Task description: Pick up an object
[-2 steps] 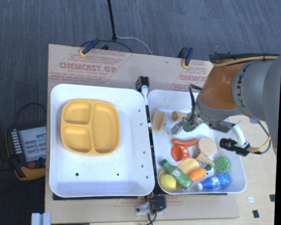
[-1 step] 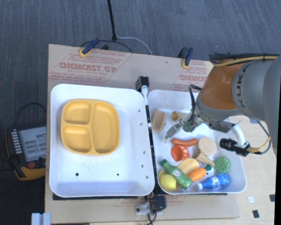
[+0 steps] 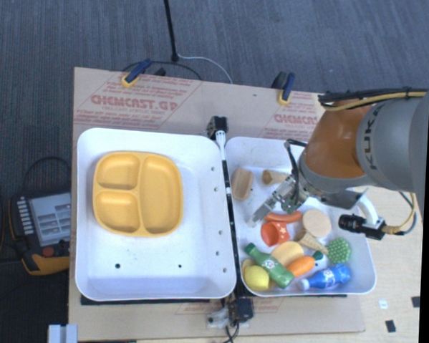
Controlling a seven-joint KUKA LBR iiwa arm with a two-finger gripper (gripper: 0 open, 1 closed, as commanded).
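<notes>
Candidate objects — we count them in the right bin (image 3: 366, 279), heaped toward its near half: a red-orange cup-like piece (image 3: 273, 233), a thin red strip (image 3: 284, 216) just above it, a tan disc (image 3: 316, 224), a yellow lemon (image 3: 256, 278), a green bottle (image 3: 270, 263) lying across it, an orange carrot (image 3: 300, 266), a blue bottle (image 3: 327, 278), a green knobbly ball (image 3: 339, 250). Set apart at the far side: a pale wooden block (image 3: 241, 184) and a small brown piece (image 3: 274, 177).

Step in hand — we judge it the approach to a grasp; nothing is lifted yet. The gripper (image 3: 277, 203) sits low over the bin's middle, just above the red strip and the cup-like piece, which we take as the likeliest targets.

Fingers — we see metallic tips slanting down toward the bin floor, with nothing visibly between them; whether they stand apart or together we cannot tell.

Next move, as we judge it — settle the tips either side of one piece, close, then rise straight up. The heap is tight, so neighbours may be nudged or caught.

Arm — grey body with orange band (image 3: 334, 145), reaching in from the right, wrist bent downward over the right bin.

Surroundings — left bin (image 3: 152, 268) carries a yellow divided plate (image 3: 137, 192); both bins rest on the tabletop (image 3: 103, 100).
</notes>
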